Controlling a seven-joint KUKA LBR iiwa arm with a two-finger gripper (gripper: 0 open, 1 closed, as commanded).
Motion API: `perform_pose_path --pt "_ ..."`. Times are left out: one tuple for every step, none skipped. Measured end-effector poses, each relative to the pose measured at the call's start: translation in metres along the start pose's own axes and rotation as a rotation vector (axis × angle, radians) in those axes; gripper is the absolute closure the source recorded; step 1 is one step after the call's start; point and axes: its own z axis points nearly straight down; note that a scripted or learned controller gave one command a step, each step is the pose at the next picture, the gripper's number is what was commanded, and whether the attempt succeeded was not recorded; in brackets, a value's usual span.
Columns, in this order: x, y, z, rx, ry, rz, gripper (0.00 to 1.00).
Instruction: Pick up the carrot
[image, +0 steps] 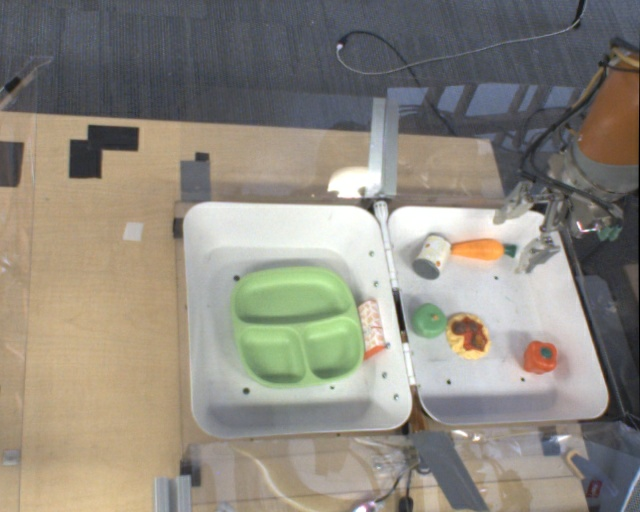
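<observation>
While the gripper (528, 232) hangs open, one carrot (476, 250) lies along the right bin's (580, 395) far edge, green tip rightward.

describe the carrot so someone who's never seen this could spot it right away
Look in the right bin, along its far side. The carrot lies flat there, between a small grey cup on its left and the open gripper on its right. It is the one long, orange, tapered thing with a green tip.
</observation>
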Motion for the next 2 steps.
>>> perform_pose_path --pt "-0.0033 0.0003 -0.0146 0.002 -0.013 0.005 1.0" --pt "-0.0033 0.0003 -0.0144 0.001 -0.012 0.005 0.0"
